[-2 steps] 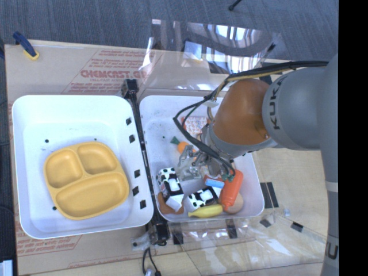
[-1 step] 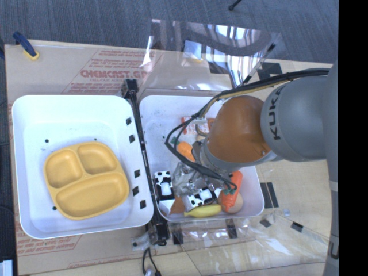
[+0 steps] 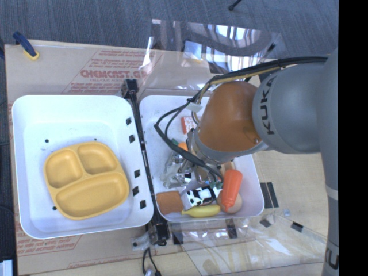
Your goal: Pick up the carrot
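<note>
The carrot [image 3: 231,188] lies near the right bin's [image 3: 150,154] lower right corner. Just left of it sit a black-and-white toy [image 3: 201,196], a yellow banana [image 3: 201,211] and a brown block [image 3: 169,202]. My gripper [image 3: 192,174] hangs left of the carrot; I cannot tell its state. Further left, the other bin [image 3: 23,154] holds a yellow divided tray [image 3: 86,179]. Cardboard [image 3: 86,73] covers the bench.

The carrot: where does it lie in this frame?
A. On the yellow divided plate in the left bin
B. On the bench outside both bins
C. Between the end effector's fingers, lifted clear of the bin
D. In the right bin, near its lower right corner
D. The carrot lies in the right bin near its lower right corner, beside a yellow banana, while the yellow divided plate sits in the left bin.
</note>
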Available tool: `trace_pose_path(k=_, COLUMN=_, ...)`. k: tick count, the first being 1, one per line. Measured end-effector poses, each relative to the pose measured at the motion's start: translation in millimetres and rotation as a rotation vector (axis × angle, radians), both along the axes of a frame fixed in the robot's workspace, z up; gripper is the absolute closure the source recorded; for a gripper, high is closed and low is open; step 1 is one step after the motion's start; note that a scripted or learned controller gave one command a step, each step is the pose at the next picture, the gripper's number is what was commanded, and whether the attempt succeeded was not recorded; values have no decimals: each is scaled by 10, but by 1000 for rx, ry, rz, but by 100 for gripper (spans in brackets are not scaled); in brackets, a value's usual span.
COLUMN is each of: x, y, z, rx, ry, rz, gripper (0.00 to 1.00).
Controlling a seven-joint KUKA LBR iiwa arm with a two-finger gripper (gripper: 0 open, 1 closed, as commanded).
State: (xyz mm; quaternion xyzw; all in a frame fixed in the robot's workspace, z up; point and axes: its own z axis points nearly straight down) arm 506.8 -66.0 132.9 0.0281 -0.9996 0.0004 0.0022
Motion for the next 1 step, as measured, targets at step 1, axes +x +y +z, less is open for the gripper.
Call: trace_pose_path(k=1, x=-130, y=-71, z=832, rx=-1, ry=-14, rz=-93, gripper=100)
